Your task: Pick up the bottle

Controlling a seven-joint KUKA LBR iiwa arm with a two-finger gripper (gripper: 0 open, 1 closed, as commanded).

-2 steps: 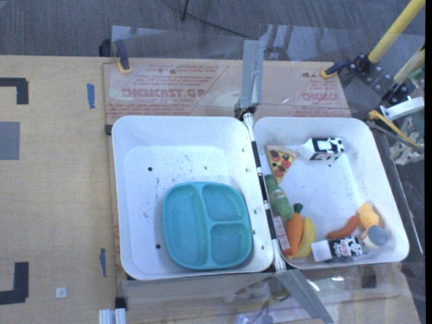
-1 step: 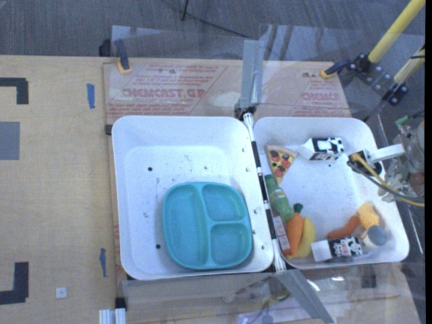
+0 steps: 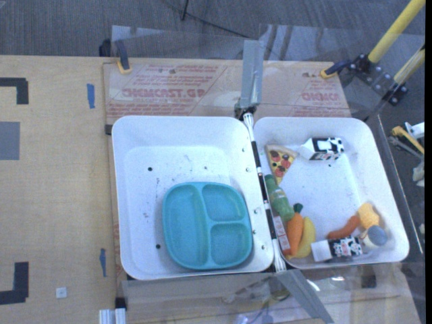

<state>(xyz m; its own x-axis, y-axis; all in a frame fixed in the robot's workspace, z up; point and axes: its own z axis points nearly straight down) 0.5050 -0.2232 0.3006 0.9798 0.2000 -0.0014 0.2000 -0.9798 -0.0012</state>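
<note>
We judge the green bottle [image 3: 277, 200], lying against the right bin's [image 3: 378, 155] left wall, probably light, stiff, slippery; grip mid-body; jaws' state untellable.

Grey carpet floor [image 3: 81, 12] lies beyond the pale wooden bench [image 3: 47, 201].

1. The scene is lit evenly and brightly from above.
2. Only faint shadows are cast inside the bins [image 3: 135, 137].
3. Slight softness is seen throughout; small toys are blurred.
</note>
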